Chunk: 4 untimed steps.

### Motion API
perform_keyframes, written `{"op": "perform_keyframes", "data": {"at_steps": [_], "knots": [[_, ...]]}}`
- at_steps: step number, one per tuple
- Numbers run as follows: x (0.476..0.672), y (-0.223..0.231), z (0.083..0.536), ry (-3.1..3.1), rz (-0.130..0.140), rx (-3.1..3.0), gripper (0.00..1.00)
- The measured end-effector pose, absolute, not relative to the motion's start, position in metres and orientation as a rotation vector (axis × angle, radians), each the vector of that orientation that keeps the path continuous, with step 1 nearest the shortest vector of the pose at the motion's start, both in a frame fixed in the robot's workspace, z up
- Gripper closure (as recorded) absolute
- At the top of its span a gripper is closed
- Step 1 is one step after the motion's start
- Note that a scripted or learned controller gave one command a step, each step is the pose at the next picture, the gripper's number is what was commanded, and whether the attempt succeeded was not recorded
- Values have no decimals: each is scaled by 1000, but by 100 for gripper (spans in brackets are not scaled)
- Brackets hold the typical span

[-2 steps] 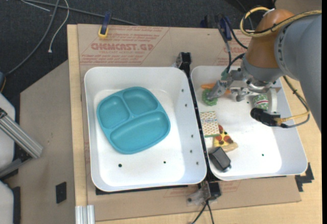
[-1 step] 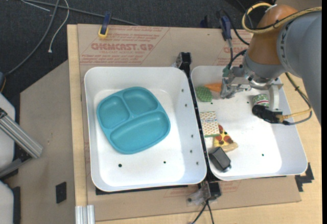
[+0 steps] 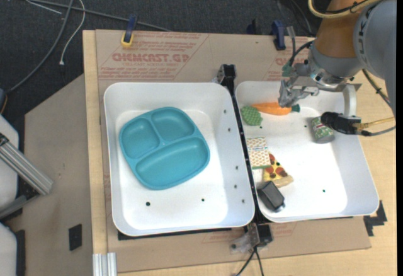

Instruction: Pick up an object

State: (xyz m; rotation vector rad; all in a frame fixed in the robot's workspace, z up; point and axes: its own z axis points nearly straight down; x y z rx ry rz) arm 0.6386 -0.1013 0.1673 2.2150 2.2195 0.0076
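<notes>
While the claw [image 3: 291, 99] sits over the orange carrot-shaped toy [image 3: 274, 108], jaw state unclear to me, I'd centre before closing.

Bright even overhead light, soft faint shadows, white bins [image 3: 189, 95] slightly overexposed, focus sharp

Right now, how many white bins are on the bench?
2. The left bin holds a blue divided plate. The right bin holds the small toys, with the gripper above a carrot.
</notes>
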Motion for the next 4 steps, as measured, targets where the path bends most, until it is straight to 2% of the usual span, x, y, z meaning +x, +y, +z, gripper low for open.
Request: {"op": "perform_keyframes", "data": {"at_steps": [1,3,4], "knots": [[640,-101,223,2219,8,2216,100],[594,1,243,2232,2,2217,100],[582,55,243,2232,0,2217,100]]}}
